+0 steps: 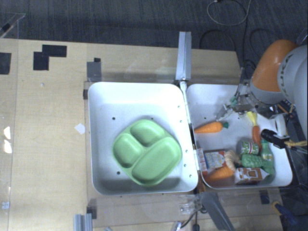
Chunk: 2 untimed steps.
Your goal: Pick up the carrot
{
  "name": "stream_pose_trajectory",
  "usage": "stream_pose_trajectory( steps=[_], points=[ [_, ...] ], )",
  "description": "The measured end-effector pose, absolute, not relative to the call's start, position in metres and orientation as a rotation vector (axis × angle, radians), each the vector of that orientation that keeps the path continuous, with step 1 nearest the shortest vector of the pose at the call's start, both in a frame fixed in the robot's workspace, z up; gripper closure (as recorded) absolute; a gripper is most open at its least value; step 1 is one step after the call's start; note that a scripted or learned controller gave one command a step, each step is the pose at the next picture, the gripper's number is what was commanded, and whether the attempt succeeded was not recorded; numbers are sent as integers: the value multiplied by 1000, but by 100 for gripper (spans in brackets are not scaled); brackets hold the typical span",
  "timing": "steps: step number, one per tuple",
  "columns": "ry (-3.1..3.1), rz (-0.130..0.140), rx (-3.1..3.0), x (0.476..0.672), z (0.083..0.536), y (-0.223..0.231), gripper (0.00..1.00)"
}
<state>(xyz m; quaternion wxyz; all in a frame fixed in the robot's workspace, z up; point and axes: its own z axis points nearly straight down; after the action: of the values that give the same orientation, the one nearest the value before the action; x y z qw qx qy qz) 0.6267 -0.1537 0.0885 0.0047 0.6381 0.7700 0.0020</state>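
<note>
The carrot [209, 127] lies in the right bin [207, 97], near the divider between the two bins, on bare white floor. Its long axis runs roughly left to right across the bin, tilted slightly; the green stub end points right, toward the arm, and the orange tip points left, toward the divider.

The pincer [232, 108] hangs above and to the right of the carrot, close to the green end but apart from it. Nothing is seen between its fingers. The detail there is too small to resolve, so I cannot tell how wide it stands.

Judgement: the step in hand is the approach. To do it well, the pincer should shift left over the carrot's thick middle, turn so that its closing line crosses the long axis, then descend straight. A grip near the taper or the green end risks the carrot slipping out.

Below the carrot, a cluster of food packs [236, 165] and a can [250, 148] sits well apart; it should not interfere. The left bin holds a green tray [147, 151], beyond the divider from the carrot.
</note>
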Motion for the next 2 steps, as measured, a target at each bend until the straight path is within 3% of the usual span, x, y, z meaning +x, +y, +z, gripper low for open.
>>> stream_pose_trajectory(
  steps=[1, 2],
  points=[
    [2312, 12, 2116, 582, 89, -99, 0],
    [2094, 7, 2335, 629, 212, -65, 0]
  ],
)
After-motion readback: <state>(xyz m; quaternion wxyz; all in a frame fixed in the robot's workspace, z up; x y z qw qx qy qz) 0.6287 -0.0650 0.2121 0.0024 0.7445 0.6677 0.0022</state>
